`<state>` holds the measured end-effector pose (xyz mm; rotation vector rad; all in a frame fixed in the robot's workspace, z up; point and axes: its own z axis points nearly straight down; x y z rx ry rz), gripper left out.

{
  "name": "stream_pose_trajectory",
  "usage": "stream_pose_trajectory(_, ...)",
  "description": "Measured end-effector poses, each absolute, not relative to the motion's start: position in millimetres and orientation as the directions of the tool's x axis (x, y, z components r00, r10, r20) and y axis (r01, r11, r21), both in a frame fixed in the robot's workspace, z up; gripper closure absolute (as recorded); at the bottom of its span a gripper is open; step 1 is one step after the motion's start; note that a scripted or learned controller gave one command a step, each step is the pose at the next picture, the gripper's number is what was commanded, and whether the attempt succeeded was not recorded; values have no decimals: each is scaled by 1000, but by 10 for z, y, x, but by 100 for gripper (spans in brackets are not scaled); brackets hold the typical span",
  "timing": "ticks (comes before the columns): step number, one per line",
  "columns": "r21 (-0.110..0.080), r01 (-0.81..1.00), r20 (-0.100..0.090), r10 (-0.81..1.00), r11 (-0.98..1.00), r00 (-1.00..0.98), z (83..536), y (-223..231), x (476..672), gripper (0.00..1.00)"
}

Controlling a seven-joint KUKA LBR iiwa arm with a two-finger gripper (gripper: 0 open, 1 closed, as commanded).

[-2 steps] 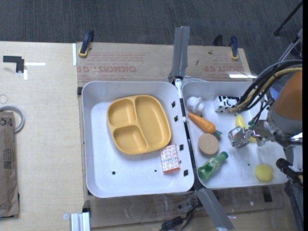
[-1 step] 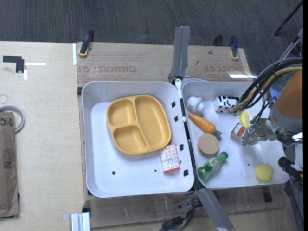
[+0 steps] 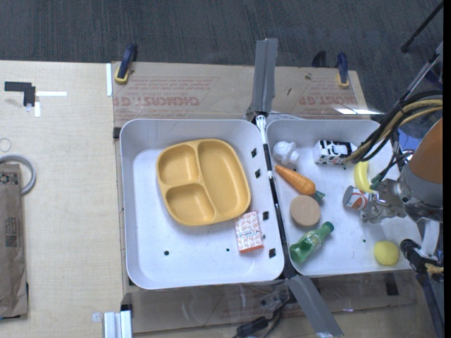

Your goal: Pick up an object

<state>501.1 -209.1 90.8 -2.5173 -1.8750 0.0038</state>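
1. Two shallow white bins sit side by side on the bench (image 3: 56, 189): the left bin (image 3: 141, 259) and the right bin (image 3: 338, 263), meeting at a central divider.
2. Seen from the overhead camera, the arm (image 3: 430, 167) comes in from the right edge, with its tool (image 3: 372, 206) low over the right bin's right-hand part.
3. A small red-and-silver can (image 3: 354, 199) lies just beside the tool, on its left, and seems to touch it; whether it sits between the tool's tips cannot be told.
4. Whether the tool is released or clenched cannot be told, since the metal parts blur together there.
5. A yellow banana (image 3: 362, 176) lies just above the can, close to the tool.
6. A yellow lemon (image 3: 386, 253) rests below the tool, near the right bin's lower right corner, apart from it.
7. Farther left in the right bin lie a carrot (image 3: 296, 179), a round tan disc (image 3: 305, 210), a green bottle (image 3: 310, 241), a white figure (image 3: 284, 150) and a black-and-white toy cow (image 3: 332, 151).
8. The left bin carries a yellow divided plate (image 3: 203, 182) and, near its lower right, a small red-and-white packet (image 3: 249, 232).
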Motion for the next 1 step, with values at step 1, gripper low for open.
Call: stream_pose_trajectory(1, -1, 906, -3, 906, -423, 423, 2274, -1893, 5973, 100)
